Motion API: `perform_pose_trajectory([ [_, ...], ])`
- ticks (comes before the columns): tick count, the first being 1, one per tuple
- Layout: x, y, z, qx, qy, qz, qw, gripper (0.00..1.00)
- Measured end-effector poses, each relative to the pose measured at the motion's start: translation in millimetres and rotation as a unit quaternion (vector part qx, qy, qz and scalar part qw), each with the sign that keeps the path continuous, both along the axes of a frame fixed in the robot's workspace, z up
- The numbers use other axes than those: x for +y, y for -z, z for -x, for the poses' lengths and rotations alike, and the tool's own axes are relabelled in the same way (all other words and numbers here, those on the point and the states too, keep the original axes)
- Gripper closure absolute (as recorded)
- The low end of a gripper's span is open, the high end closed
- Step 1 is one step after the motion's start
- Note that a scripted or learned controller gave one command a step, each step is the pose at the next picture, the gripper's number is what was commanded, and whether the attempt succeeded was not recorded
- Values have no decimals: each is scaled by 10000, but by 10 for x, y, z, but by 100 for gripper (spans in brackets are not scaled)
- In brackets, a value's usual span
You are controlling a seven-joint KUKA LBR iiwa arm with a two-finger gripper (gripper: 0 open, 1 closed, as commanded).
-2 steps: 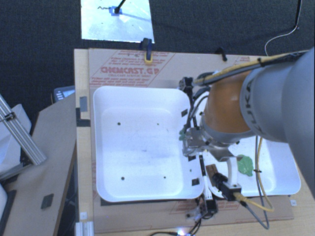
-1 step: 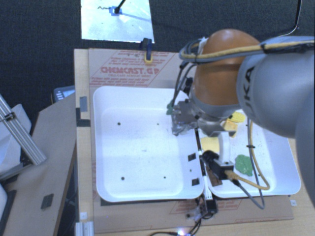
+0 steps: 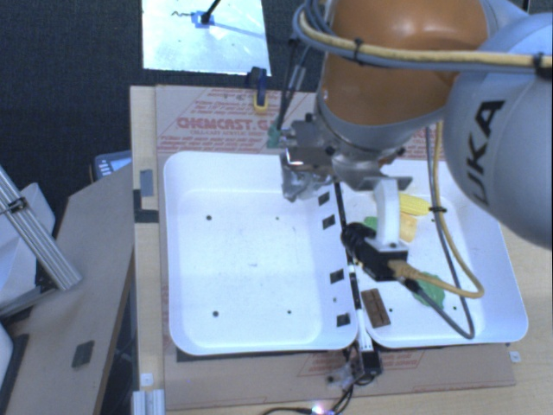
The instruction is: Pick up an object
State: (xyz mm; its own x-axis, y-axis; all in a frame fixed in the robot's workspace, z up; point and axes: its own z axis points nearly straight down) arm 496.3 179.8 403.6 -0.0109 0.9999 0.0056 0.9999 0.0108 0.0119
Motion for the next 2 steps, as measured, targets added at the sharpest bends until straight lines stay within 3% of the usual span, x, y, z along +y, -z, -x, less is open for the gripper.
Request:
perform_pose_trajectory([
  [1,575,987,-368,59,17,24,10000,100],
  [2,193,-447,-52,9,32,7,10000,100],
])
